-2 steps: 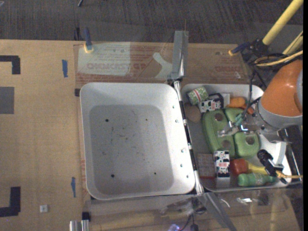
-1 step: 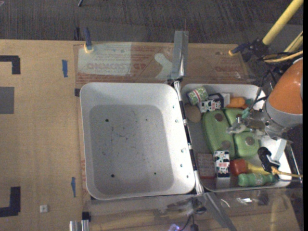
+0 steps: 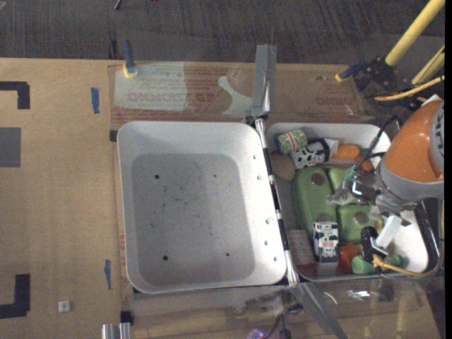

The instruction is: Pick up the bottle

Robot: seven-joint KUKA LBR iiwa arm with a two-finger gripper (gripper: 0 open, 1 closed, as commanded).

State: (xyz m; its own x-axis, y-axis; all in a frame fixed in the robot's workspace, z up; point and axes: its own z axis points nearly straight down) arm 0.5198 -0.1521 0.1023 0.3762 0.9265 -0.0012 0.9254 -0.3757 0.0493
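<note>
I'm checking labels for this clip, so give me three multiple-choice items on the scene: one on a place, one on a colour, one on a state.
1. Where do the objects lie?
A. left bin
B. right bin
C. bench top

2. What colour is the band above the arm's wrist?
A. orange
B. blue
C. white

3. Where is the arm?
A. over the left bin
B. over the right bin
C. clear of both bins

Answers: 1 B, the green tray, cow-print cartons and other items crowd it. 2 A, the band is orange. 3 B, the wrist hangs above that clutter.

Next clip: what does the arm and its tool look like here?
The arm has a rounded orange band above a grey wrist section. Below it, the tool is silvery metal with a pale, whitish part and dark fittings. A thin dark cable curves along the arm's side.
</note>
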